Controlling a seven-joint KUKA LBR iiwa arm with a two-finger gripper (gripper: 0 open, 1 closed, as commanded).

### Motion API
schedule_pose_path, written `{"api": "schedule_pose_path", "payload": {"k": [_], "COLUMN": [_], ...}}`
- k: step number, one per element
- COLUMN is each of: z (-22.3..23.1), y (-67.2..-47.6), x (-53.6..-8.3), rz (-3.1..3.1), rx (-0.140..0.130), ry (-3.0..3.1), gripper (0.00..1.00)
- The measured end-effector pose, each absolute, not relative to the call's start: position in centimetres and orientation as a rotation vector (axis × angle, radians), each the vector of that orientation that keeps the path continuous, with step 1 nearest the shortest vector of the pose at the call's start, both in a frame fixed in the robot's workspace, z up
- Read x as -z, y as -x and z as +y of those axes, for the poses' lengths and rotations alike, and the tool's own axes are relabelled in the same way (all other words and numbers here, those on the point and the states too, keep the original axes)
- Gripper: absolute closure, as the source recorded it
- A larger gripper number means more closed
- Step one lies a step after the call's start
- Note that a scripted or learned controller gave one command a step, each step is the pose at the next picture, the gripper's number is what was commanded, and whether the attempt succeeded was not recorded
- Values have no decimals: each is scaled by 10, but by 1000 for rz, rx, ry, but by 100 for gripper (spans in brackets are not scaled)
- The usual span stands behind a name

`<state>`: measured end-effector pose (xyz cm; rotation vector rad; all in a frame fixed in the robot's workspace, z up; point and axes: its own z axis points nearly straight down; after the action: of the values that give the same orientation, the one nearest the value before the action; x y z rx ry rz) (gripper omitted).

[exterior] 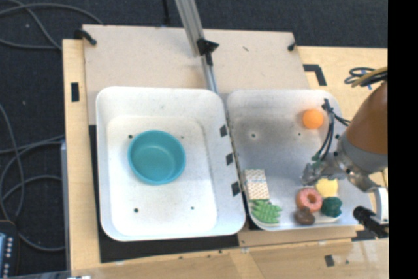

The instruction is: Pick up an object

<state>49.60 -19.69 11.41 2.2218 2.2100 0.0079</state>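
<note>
Toys crowd the right bin's (274,108) near corner; the pincer (318,171) hangs low above the yellow toy (328,187), seemingly empty, its opening impossible to tell. Nothing looks lifted; grasping remains.

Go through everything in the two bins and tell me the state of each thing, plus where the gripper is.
Teal bowl: upright in the left bin, nothing visible in it.
Orange ball: loose in the right bin, far side.
Patterned block: lying flat.
Green leafy piece: lying flat at the near rim.
Pink donut: flat, untouched.
Yellow piece: beside the gripper.
Gripper: low over the right bin, holding nothing visible.
</note>
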Motion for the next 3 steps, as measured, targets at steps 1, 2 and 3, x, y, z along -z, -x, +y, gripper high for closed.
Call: {"api": "schedule_pose_path", "payload": {"k": [1,2,3], "z": [-189,-192,-194], "y": [-504,-498,-498], "x": [-167,-215,-201], "rz": [2222,2222,2220], "rx": [-6,-6,4], "ry": [-2211,-2211,-2220], "gripper": [100,100,100]}}
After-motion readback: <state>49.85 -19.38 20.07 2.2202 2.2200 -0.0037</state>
